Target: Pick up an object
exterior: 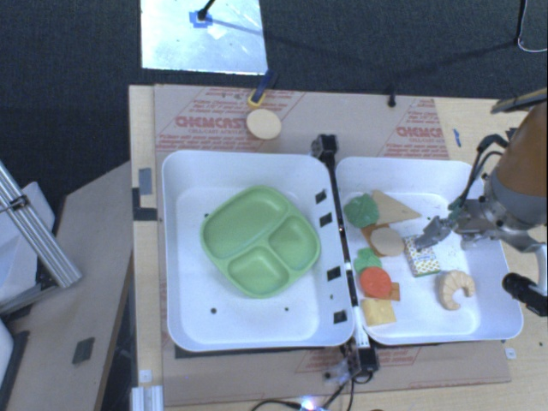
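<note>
Two white bins sit side by side: the left bin (pixel 184 229) holds one green divided plate (pixel 259 241), the right bin (pixel 492 315) about eight toy foods. Among them, at centre-right, lies one small patterned block (pixel 422 257) — speckled white, yellow and blue. The gripper (pixel 434 229) hangs just above it, touching or nearly so; whether its claw is wide or narrow I cannot tell. The cardboard reads "CHEMCAST".
</note>
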Tool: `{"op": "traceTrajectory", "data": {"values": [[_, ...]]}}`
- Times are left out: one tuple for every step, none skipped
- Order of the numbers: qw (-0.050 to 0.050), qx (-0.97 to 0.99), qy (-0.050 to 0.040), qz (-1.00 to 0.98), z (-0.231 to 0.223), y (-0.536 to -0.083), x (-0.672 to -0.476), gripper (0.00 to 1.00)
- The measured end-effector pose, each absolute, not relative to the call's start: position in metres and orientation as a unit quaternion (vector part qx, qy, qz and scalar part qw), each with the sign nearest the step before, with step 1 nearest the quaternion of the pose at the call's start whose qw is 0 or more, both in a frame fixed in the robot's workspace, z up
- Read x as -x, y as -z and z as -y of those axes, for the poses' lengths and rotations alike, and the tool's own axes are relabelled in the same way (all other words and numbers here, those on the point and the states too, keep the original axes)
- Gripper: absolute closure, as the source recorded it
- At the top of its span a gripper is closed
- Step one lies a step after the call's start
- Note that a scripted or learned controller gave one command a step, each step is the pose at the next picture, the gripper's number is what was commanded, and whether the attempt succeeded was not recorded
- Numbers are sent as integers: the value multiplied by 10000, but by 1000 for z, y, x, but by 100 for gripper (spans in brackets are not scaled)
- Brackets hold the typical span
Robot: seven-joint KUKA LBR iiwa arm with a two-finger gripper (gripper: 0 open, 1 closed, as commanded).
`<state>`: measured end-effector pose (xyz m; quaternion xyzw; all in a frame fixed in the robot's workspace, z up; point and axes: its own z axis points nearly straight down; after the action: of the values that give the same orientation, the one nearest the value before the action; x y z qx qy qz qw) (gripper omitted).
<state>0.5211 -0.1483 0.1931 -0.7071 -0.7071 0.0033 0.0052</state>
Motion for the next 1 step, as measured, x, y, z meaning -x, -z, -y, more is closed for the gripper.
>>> {"op": "traceTrajectory", "data": {"values": [[-3,7059,4,7083,148,-199,-524,0]]}}
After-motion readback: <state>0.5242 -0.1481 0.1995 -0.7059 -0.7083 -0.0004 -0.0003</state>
